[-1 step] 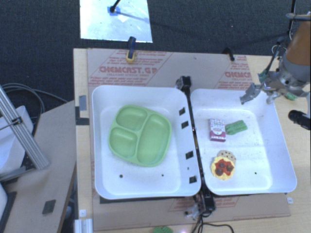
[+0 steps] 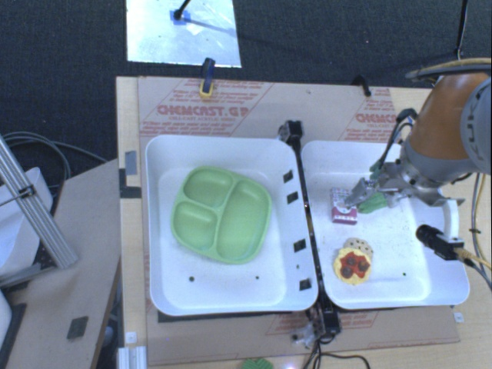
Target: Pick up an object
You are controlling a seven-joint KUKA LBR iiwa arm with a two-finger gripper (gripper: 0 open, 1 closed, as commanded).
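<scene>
Pizza toy [image 2: 353, 263]: lower part of the right bin [image 2: 438, 287], nearest the lens; flat round disc with red topping, lying free, well below the fingers.
Pink packet [image 2: 344, 207]: centre-left of the right bin, just beside the divider; small boxy item, pink and white print, too small to read.
Gripper [image 2: 358, 198]: reaches in from the right of the frame, tips at the packet's upper right edge; jaw spacing cannot be judged, and no item is seen between the tips.
Green piece [image 2: 374, 202]: sits at the finger assembly; part or object, unclear.
Handling judgement: packet looks light and fairly stiff, possibly slick; best taken across its narrow sides.
Green divided plate [image 2: 221, 214]: left bin [image 2: 165, 283], mid-frame.
Legible writing: "CHEMCAST GP" in red on the backing sheet [image 2: 201, 110], upper frame.
</scene>
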